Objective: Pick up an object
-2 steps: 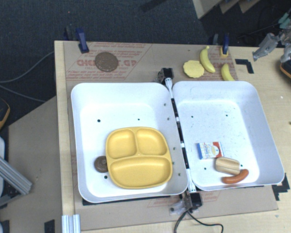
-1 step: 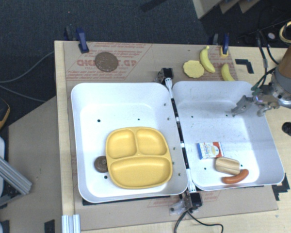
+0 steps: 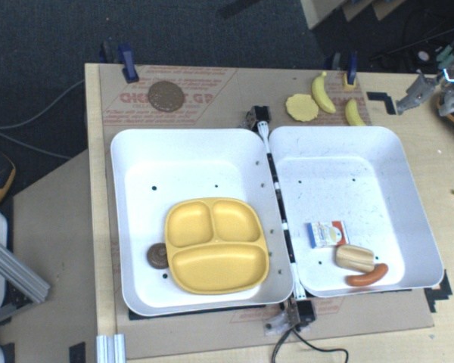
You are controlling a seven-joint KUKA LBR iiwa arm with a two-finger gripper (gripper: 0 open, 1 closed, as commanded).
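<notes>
I see the gripper (image 3: 427, 89) parked at the far right edge, beyond the right bin (image 3: 408, 180); whether it is open or closed, I cannot tell. Well below and left of it, inside that bin, lie a tan bread roll (image 3: 354, 258), a reddish sausage (image 3: 366, 277) touching it, and a small printed packet (image 3: 327, 234). Farther left, a yellow divided plate (image 3: 215, 244) sits in the left bin (image 3: 129, 203).

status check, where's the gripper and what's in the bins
Gripper at far right edge, off the bins, holding nothing seen. Right bin: sausage, bread roll, small carton. Left bin: yellow divided plate.
</notes>
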